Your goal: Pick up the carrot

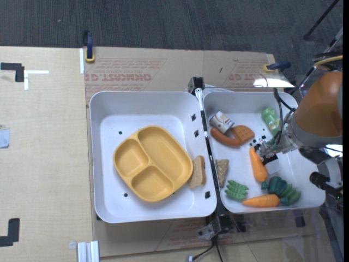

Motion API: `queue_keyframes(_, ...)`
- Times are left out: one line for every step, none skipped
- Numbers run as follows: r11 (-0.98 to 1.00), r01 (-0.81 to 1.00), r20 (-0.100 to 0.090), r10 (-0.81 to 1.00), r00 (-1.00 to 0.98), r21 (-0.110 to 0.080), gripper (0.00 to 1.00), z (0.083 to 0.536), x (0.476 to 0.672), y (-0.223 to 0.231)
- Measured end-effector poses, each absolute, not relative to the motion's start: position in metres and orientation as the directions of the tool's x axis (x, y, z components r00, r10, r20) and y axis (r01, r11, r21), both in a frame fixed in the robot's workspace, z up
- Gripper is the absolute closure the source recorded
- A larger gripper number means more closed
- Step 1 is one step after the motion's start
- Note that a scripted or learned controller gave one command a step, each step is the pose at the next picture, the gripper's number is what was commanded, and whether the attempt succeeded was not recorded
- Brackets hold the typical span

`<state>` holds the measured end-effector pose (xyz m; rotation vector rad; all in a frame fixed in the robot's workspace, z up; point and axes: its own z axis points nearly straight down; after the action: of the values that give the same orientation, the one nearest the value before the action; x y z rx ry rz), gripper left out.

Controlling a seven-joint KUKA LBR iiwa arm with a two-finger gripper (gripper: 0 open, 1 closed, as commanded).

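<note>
Two orange carrots lie in the right bin [305,201]. One carrot [258,165] lies nearly upright in the view near the bin's middle. The other carrot [262,201] lies flat along the near wall. My gripper [266,149] hangs low over the bin, just right of and above the top end of the first carrot, close to it. The grey arm with its orange band [322,107] reaches in from the right and hides the bin's right side.
The right bin also holds a red sausage [224,138], a brown bun [243,131], a small white pack [221,118], green toys [269,118], pea pods [236,189], a dark green vegetable [282,189] and a waffle piece [222,171]. The left bin [109,201] holds a yellow divided plate [152,162] and a bread slice [197,172].
</note>
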<state>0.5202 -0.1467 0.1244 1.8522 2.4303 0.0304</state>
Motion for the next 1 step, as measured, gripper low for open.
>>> queue_keyframes(0.245, 0.97, -0.002, 0.97, -0.245, 0.005, 1.0, 0.0925, 0.4807, -0.1172)
